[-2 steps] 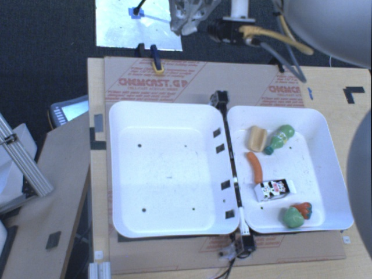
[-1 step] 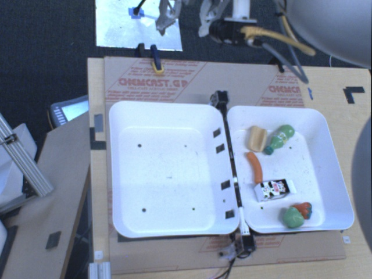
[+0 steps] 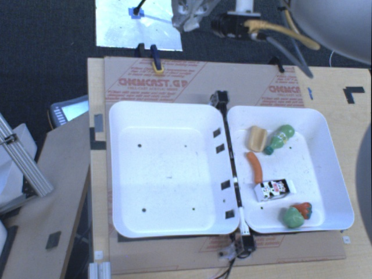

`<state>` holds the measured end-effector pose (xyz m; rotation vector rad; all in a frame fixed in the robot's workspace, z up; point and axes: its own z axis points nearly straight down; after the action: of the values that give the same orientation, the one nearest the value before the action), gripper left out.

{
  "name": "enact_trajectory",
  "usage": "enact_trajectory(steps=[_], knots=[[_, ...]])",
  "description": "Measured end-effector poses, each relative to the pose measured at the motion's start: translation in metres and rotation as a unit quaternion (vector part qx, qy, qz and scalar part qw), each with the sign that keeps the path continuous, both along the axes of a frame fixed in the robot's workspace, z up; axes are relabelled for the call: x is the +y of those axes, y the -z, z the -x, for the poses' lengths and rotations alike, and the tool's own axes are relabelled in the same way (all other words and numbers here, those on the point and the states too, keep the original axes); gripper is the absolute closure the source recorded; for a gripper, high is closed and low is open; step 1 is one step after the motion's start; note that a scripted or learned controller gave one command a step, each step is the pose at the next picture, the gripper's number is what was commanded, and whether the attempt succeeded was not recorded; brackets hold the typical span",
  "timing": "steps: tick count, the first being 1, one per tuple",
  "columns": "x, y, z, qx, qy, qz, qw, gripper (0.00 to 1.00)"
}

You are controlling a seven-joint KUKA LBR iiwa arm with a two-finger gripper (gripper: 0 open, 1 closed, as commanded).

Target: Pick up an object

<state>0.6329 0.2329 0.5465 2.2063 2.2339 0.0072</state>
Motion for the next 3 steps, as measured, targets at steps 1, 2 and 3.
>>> enact_trajectory(steps=[1, 2, 3], knots=[[0.000, 0.001, 0.000, 0.001, -0.001, 0.0001, 1.0000, 0.00], [0.000, -0.011, 0.000, -0.001, -0.003, -0.0003, 1.0000, 1.00], [0.000, -0.010, 0.000, 0.000, -0.004, -0.0002, 1.0000, 0.00]])
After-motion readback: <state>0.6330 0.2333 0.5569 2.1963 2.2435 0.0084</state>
